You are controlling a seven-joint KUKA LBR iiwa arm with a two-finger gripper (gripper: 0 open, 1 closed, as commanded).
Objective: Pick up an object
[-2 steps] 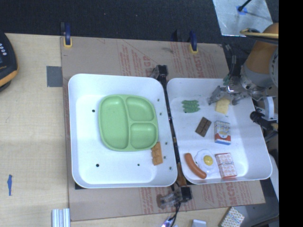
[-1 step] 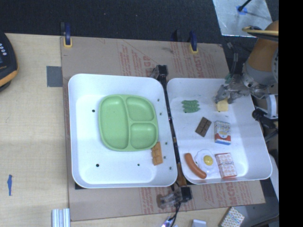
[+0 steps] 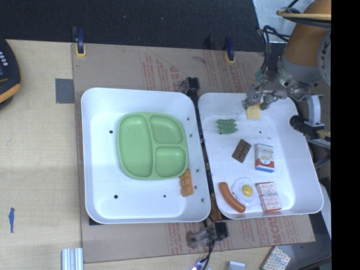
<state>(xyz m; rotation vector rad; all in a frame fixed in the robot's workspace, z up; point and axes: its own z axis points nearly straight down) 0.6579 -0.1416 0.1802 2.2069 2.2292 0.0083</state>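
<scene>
Step in hand, by my judgement: the lift. The two-finger gripper [image 3: 256, 104] sits over the far edge of the right-hand shallow white bin [image 3: 306, 167], and a small pale-yellow block, cheese-like [image 3: 253, 112], hangs directly at its fingertips, apparently pinched between closed fingers. The block looks raised above the bin floor, though the slanted view does not settle this.

Next move, as judged: a straight rise clear of the bin wall without loosening the pinch; the hold appears to be on the block's upper part only, so a slip is possible.

Other contents of the right bin: a green leafy toy piece [image 3: 226, 126] just left of the block, a brown chocolate-like slab [image 3: 242, 151], a small white and orange carton [image 3: 264, 157], a red sausage [image 3: 232, 197], a fried egg [image 3: 244, 189] and a pink-patterned box [image 3: 269, 196] along the near side.

The left-hand white bin [image 3: 95, 151] holds a green compartmented plate [image 3: 152, 145] and a small orange waffle-like piece [image 3: 186, 183].

Hard to make out: the contact faces of the fingers are lost in wrist hardware and cabling; the arm is cut off at the right.
</scene>
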